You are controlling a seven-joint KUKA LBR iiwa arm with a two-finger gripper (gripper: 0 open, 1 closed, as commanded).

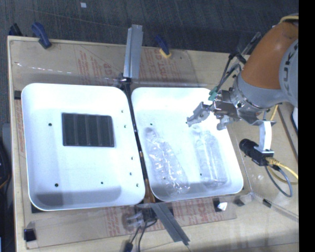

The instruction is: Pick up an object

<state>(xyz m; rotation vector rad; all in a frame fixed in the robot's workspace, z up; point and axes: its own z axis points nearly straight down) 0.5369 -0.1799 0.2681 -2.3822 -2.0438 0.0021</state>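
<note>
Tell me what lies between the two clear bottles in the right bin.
Only bare white bin floor lies between the left bottle and the right bottle in the camera view; they lie apart.

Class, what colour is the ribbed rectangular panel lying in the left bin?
Dark grey, nearly black ribbed rectangular panel, clearest in the camera view.

Robotics lab: plywood bench point(68, 54) with blue clamps point(41, 34), two shallow white plastic bins point(42, 96), grey-and-orange industrial arm point(268, 62), loose cabling point(281, 175).
</note>
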